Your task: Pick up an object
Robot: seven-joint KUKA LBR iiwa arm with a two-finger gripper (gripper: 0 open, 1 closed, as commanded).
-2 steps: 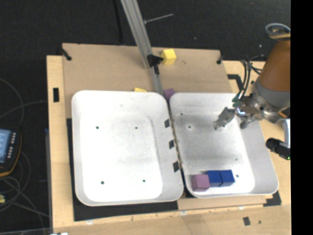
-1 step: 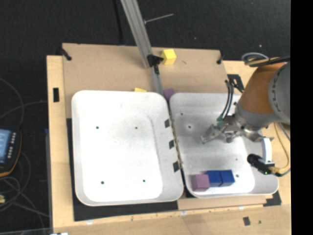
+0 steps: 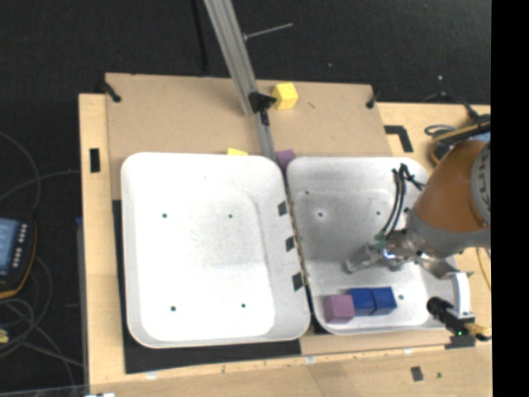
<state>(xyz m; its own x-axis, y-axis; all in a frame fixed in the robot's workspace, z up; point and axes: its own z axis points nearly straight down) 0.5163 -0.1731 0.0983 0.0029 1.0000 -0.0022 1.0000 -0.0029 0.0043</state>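
Gripper: your two-finger gripper [image 3: 357,263] is hanging low inside the right-hand shallow white bin [image 3: 331,184]; I cannot tell its state.
Targets: the blue plastic block [image 3: 371,300] and the purple cube [image 3: 339,307] are sitting touching against the near wall, just below the gripper, awkward for you to reach.

Matt white plastic bins [image 3: 198,246]

This was a robotics lab or test cell rather than a home or shop. A light plywood surface [image 3: 347,114] stood on a dark floor and carried two shallow white plastic bins [image 3: 207,246], fixed side by side on a brown board. A grey industrial arm with an orange band [image 3: 450,197] reached over the right bin. A slanted aluminium mounting rail [image 3: 231,44] rose behind, loose black cables [image 3: 21,180] trailed on the floor, and a handheld control pendant with a lit screen [image 3: 15,251] lay at the left.
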